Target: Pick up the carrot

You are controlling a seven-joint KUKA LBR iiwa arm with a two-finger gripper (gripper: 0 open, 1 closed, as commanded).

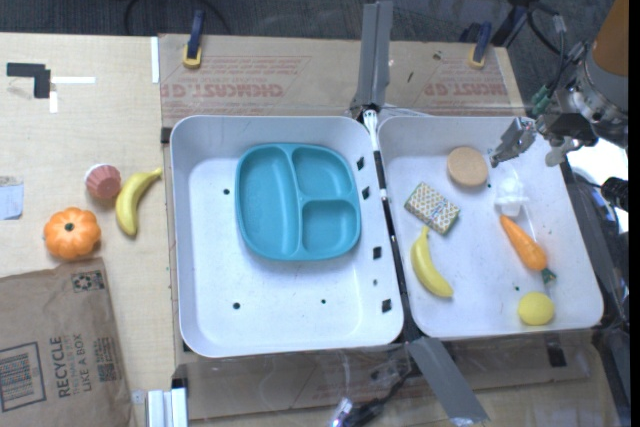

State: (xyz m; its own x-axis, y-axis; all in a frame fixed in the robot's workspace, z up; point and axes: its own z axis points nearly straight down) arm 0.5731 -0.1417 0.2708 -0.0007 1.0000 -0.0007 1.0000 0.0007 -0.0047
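The carrot [525, 243] lies in the right bin [480, 320], orange with a small green end pointing toward the front right. It rests on the bin floor, slanted, between a white object [511, 194] and a lemon [536, 309]. My gripper [529, 151] hangs over the bin's back right part, above and behind the carrot and apart from it. Its two dark fingers stand open with nothing between them; the left fingertip [503, 151] is near a round tan disc [467, 167].
The right bin also holds a patterned block [432, 208] and a banana [430, 267]. A teal divided plate [298, 200] sits in the left bin [200, 315]. On the bench at left lie a second banana [133, 200], a small pumpkin [72, 233] and a pink cup [102, 181].
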